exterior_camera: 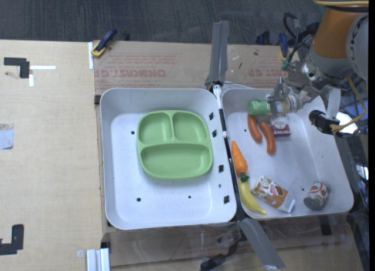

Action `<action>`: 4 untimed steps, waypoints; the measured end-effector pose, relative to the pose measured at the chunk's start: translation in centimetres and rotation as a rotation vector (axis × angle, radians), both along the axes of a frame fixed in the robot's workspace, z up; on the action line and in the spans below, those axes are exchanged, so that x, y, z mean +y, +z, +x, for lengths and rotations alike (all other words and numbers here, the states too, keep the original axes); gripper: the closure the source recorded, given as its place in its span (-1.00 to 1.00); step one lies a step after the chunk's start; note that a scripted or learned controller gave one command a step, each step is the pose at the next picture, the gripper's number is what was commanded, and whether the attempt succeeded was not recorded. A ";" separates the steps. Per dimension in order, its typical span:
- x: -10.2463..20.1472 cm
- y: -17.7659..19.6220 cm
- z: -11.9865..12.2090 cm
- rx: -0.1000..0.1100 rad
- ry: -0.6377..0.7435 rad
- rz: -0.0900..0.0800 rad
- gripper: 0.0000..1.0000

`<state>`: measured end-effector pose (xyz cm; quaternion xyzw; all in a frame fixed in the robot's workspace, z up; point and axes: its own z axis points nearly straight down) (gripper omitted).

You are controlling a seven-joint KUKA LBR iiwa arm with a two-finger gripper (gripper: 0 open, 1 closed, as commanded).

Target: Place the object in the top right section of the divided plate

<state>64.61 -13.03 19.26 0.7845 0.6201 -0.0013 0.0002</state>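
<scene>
- On the bench (47,146), 2 white bins sit side by side; the left bin (117,164) carries a green divided plate (174,144) with 3 sections.
- At the right bin's (334,170) far edge, the hand (280,103) is low over a green-capped bottle (259,108) lying on its side; I cannot tell whether it grips the bottle.
- Just below the bottle lie 2 sausages (262,133) and a small red-and-white packet (282,129).
- Nearer the front are a carrot (238,157), a banana (249,196), a patterned carton (270,193) and a can (316,195).
</scene>
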 end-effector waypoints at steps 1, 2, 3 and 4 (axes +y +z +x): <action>5.6 -0.1 -1.3 0.002 0.231 0.002 1.00; 10.9 -0.1 -3.4 0.001 0.278 0.002 1.00; 15.7 -0.1 -1.0 -0.001 0.671 0.001 1.00; 15.7 -0.1 -1.0 -0.001 0.670 0.001 -1.00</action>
